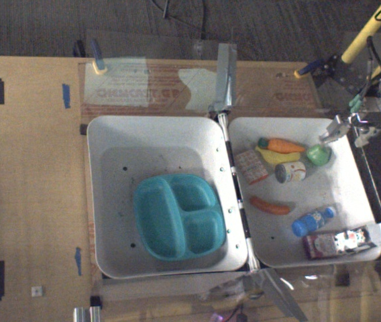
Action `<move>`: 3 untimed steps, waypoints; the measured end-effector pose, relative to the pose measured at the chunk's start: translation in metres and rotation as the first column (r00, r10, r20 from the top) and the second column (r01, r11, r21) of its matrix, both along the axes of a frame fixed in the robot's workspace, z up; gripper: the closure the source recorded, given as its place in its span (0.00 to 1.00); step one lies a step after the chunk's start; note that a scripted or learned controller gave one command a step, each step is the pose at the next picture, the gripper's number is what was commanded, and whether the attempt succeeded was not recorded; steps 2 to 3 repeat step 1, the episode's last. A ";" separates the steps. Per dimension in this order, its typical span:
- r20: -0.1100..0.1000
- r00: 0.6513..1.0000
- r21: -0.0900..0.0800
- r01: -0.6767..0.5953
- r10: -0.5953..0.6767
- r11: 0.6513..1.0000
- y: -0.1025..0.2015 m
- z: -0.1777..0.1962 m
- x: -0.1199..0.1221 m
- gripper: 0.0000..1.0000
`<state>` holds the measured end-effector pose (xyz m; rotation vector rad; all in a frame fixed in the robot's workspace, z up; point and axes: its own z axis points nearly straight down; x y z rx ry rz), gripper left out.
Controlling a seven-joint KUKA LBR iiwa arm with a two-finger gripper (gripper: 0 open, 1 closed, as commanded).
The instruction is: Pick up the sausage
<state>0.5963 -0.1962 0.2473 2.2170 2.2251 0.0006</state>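
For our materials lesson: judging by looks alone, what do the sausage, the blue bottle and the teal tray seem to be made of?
Sausage: probably moulded toy plastic; even orange-red colour, smooth skin.
Blue bottle: likely plastic; solid blue body with a pale cap end.
Teal tray: seemingly matte plastic; one colour throughout, rounded moulded compartments.

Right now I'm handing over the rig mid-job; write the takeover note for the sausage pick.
Gripper: at the right bin's upper right rim, holding nothing; finger state unclear.
Sausage: lying flat mid-bin, untouched, bare floor around it, blue bottle lower right of it.
Teal tray: in the left bin.
Done: nothing yet.
Left: move over the sausage, descend, grasp, lift.
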 end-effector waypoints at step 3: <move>-0.001 0.992 0.001 -0.127 0.127 0.992 0.067 -0.122 -0.051 0.00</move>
